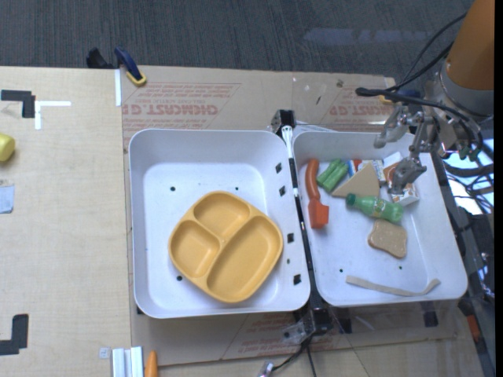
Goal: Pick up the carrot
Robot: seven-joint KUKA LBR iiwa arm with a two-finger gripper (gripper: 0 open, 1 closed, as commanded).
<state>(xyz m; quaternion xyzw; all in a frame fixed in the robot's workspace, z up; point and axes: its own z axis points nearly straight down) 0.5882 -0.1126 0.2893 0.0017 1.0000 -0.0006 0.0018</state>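
The carrot [314, 196] is a long orange piece lying lengthwise along the left wall of the right bin [440, 234]. My gripper [404, 177] hangs over the upper right part of that bin, well to the right of the carrot and apart from it. It sits just above a small white and red item and close to a green bottle [376, 206]. Nothing can be seen held in it.
Beside the carrot lie a green piece [332, 173], a tan wedge [361, 184], a bread slice [388, 239] and a thin tan strip [393, 287]. The left bin [149, 210] holds a yellow divided plate [225, 246]. Cables trail at the right.
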